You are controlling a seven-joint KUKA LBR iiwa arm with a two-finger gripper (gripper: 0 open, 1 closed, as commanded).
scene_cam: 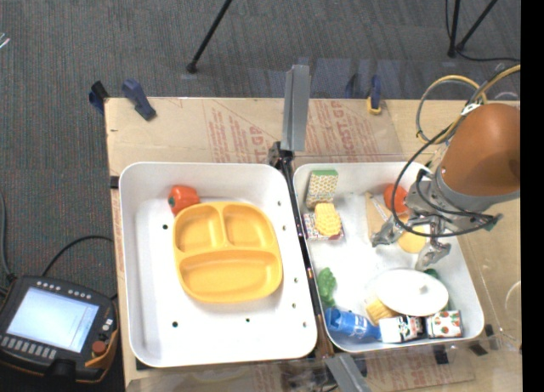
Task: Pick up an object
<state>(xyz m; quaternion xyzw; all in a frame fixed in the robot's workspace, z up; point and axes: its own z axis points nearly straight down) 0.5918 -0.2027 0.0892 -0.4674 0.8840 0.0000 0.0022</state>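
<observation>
Two bins sit side by side. The left bin [140,297] holds a tray [227,250]; the right bin [472,292] holds a plate [412,292] near its front and cartons [421,326] before it.

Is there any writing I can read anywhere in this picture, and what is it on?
Red print on the cardboard sheet under the bins: upside down and too blurred to read.
Small cartons in the right bin: printing too small to read.
Handheld screen, lower left: nothing legible.
</observation>
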